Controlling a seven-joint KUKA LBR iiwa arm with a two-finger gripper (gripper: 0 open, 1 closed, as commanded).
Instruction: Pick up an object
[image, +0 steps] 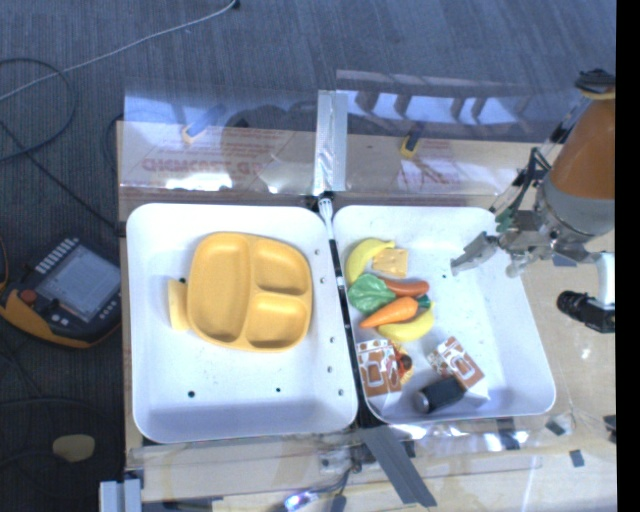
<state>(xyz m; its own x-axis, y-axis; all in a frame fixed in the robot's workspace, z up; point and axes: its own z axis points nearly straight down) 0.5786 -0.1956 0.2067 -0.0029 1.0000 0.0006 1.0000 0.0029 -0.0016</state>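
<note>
Reaching in from the right, my arm (585, 170) places my pincer (478, 255) above the upper right part of the right bin (520, 340). Whether the pincer is released or clenched cannot be told from this view; nothing is seen held in it.

Object positions relative to the pincer:
1. A cluster of toy food lies to its left, in the upper left part of the right bin. It comprises 1 yellow banana (362, 256), 1 pale yellow wedge (391, 262), 1 green leafy piece (368, 293), 1 small red-orange piece (405, 287), 1 orange carrot (388, 311) and a second yellow piece (412, 326) just beneath the carrot. These items touch or overlap each other. The pincer is apart from all of them.
2. A dark cylinder (437, 396) lies near the bin's front edge, well below the pincer.
3. 2 patterned brown-and-white packets lie beside the cylinder: the left packet (375, 363) and the right packet (458, 362).

The left bin (150, 330) holds a yellow divided plate (248, 290), with a pale yellow piece (177, 304) at its left edge.

Arm pose: the orange band sits at the frame's right edge, with the grey wrist below it and the tool pointing left and slightly down toward the bin.
</note>
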